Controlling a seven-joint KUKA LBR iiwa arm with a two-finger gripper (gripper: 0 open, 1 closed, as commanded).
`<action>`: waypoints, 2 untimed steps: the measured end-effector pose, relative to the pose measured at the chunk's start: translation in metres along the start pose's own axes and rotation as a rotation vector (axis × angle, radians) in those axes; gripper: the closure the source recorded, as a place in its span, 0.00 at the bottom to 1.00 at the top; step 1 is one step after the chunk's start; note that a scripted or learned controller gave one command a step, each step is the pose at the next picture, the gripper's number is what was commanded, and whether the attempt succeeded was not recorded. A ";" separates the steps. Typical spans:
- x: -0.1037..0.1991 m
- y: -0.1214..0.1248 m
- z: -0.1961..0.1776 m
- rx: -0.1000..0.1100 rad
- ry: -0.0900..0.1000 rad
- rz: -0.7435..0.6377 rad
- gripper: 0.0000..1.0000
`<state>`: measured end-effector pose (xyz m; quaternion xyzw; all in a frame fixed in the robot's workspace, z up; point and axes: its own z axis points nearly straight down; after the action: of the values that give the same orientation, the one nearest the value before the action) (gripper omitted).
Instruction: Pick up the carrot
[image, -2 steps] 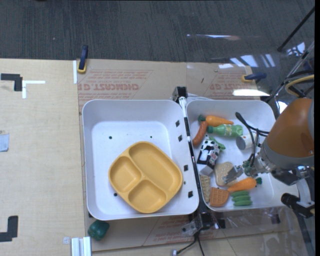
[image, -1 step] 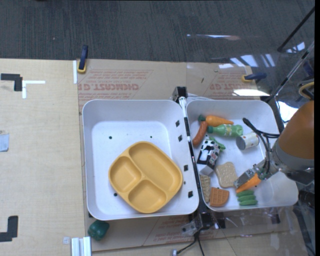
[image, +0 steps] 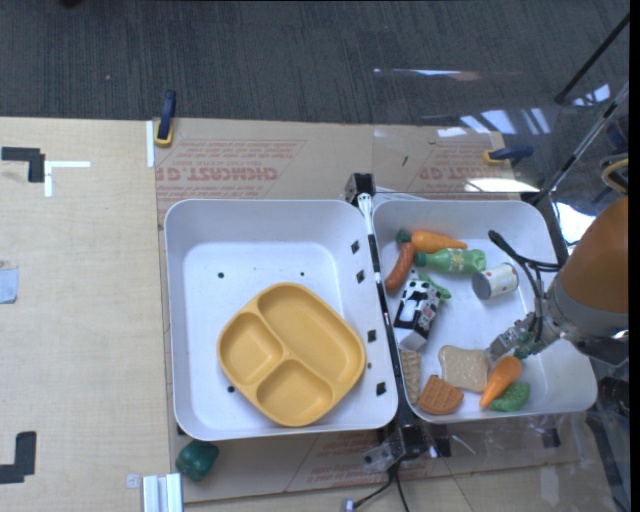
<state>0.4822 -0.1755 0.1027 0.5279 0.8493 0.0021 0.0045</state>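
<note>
Three orange carrot-like pieces lie in the right bin (image: 570, 385). One carrot (image: 502, 380) with a green leafy end (image: 514, 398) lies tilted near the front right corner. A second carrot (image: 437, 241) lies flat at the back, and a darker orange one (image: 400, 267) leans along the left wall. My gripper (image: 513, 343) hangs low in the bin, right at the upper end of the front carrot. The wrist hides how the gripper meets the carrot.
The right bin also holds a green bottle (image: 452, 262), a silver can (image: 494, 281), a black-and-white carton (image: 418, 306), a bread slice (image: 463, 366) and a cracker (image: 440, 396). A yellow divided plate (image: 290, 352) lies in the left bin (image: 190, 300). A green item (image: 198, 458) sits on the bench.
</note>
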 end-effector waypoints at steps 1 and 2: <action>0.068 0.044 -0.090 0.008 0.002 0.211 1.00; 0.068 0.044 -0.090 0.008 0.002 0.211 0.00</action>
<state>0.4907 -0.0949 0.1927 0.6144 0.7890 -0.0003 0.0010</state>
